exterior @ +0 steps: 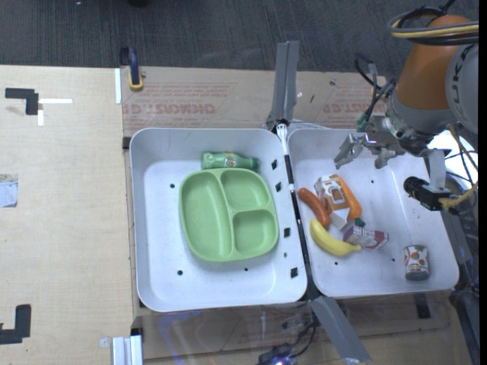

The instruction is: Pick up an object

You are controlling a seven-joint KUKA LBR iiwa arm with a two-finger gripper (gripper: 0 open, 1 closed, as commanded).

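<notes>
My gripper (364, 150) hangs over the back of the right bin (396, 276), its two fingers spread open with nothing between them. In front of it lie a small carton (330, 188), an orange carrot (348, 196), a hot dog (314, 206), a yellow banana (332, 241) and a small red and white packet (366, 237). A little can (415, 262) stands near the bin's front right. The gripper is above and behind the carton, apart from every object.
The left bin (152, 265) holds a green divided plate (228, 214) and a green bottle (227, 160) lying behind it. A grey divider post (285, 82) rises between the bins at the back. Black cabling (428, 192) hangs along the right bin's right side.
</notes>
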